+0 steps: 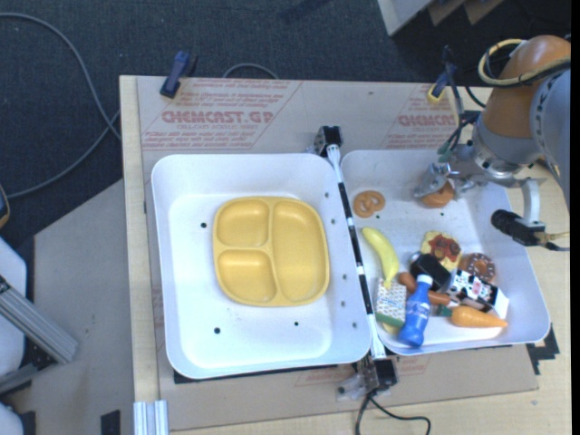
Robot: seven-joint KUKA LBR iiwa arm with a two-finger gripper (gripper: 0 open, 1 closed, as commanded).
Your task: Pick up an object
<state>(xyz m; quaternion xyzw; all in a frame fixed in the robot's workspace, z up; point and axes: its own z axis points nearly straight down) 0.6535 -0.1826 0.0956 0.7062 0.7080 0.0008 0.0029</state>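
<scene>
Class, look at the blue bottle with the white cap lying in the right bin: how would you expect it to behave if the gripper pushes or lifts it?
The blue bottle lies on its side, so its round body would probably roll when nudged. Its smooth surface may slip between fingers. It rests against the toy carrot and a patterned block, so pushing it likely shifts them too.

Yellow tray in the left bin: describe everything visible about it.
The yellow tray is a rounded-corner square that looks like smooth moulded plastic, split by raised ridges into three compartments: two smaller ones on the left and one long one on the right. It lies flat, right way up, near the middle of the left bin, touching only the bin floor.
</scene>
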